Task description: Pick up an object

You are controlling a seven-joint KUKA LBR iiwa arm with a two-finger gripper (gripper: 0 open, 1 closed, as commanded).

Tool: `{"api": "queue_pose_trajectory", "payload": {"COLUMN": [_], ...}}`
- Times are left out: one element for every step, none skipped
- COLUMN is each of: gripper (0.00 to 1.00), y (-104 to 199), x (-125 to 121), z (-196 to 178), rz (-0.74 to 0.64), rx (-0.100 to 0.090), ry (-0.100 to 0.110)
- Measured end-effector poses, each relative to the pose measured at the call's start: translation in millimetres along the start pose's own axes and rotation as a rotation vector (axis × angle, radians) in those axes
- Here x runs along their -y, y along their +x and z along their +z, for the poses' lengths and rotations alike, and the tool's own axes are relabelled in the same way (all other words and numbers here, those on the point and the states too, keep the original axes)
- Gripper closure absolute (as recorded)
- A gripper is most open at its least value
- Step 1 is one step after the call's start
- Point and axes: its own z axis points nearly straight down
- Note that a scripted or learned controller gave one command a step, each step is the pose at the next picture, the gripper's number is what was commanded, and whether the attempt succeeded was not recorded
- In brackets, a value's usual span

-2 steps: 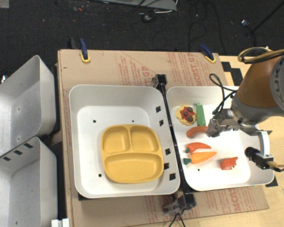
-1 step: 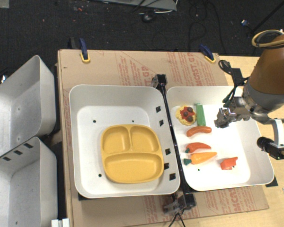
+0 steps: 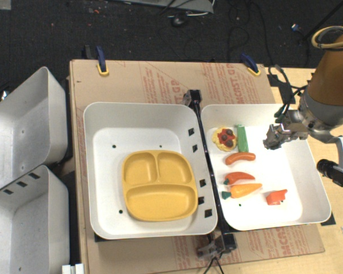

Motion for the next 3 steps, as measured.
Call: {"api": "queue_pose_trajectory", "payload": {"gripper": [1.00, 1.00, 1.00], "y": [56, 103, 155], "x": [2, 2, -4], "z": [9, 13, 22], "rz": [-0.005, -0.004, -0.004], "rx": [-0.003, -0.003, -0.002], "ry": [0.006, 0.005, 0.005]}}
